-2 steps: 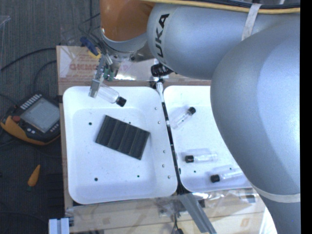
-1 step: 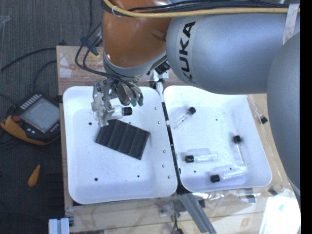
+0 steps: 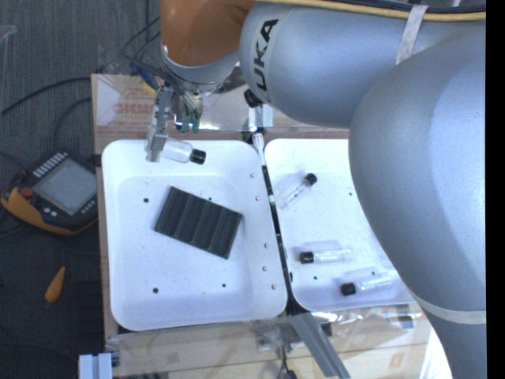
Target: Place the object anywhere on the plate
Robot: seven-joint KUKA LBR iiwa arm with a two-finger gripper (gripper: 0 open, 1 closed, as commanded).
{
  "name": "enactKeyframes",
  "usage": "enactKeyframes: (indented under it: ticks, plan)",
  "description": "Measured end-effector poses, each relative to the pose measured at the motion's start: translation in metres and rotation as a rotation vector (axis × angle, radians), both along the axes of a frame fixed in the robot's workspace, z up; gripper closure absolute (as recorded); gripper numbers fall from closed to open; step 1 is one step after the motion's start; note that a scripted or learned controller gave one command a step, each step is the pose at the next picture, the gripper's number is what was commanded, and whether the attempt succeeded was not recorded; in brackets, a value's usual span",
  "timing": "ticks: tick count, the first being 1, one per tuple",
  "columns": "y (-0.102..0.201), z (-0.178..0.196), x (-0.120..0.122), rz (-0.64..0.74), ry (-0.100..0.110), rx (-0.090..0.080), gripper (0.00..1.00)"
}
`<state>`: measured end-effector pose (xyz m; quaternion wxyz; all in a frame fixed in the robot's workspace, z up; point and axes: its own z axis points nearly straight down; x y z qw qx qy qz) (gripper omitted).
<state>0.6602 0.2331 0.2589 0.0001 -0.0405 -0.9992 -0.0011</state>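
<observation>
Vial (image 3: 180, 154) at left bin's (image 3: 118, 212) top edge

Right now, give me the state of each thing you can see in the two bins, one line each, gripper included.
Gripper: above the left bin's far edge, at one end of a vial.
Vial at the gripper: lying flat, black cap pointing right.
Dark ridged plate: flat in the left bin, nothing on it.
Three vials in the right bin: lying flat, capped.

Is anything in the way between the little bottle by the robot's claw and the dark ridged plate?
No. The vial lies near the left bin's far edge, by the gripper. Bare white floor separates it from the plate.
</observation>
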Motion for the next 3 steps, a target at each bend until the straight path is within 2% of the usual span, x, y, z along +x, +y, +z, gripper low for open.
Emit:
enactKeyframes:
  ticks: [1,2,3]
  plan:
    - [0.001,0.038,-0.068,0.405,0.0,0.001,1.0]
    - [0.0,-0.054,0.008,0.589,-0.001,0.001,1.0]
    - [0.001,0.038,0.009,1.089,-0.005,0.003,1.0]
